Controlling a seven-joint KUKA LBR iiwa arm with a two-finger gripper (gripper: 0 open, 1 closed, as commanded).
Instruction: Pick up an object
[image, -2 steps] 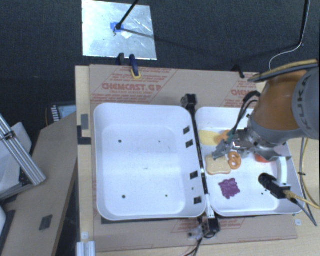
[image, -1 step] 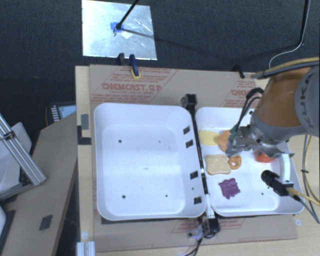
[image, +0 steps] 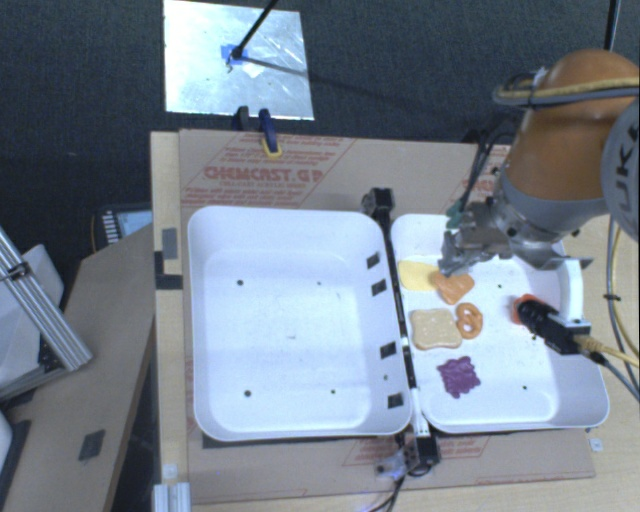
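Purple grapes (image: 459, 376) right bin (image: 585, 405) | tool (image: 452, 262) above yellow slice (image: 416, 273) | opening unclear

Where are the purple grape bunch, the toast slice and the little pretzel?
Purple toy grape bunch (image: 459, 376): camera view, its middle.
Tan toy toast slice (image: 435, 328): camera view, its flat face.
Orange-brown toy pretzel (image: 469, 319): camera view, its looped body.

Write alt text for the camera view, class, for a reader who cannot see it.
A grey and orange robot arm reaches from the right, its gripper low over toy food in the right white bin: a yellow slice, an orange heart-shaped piece, toast, a pretzel and purple grapes. The left white bin sits alongside.
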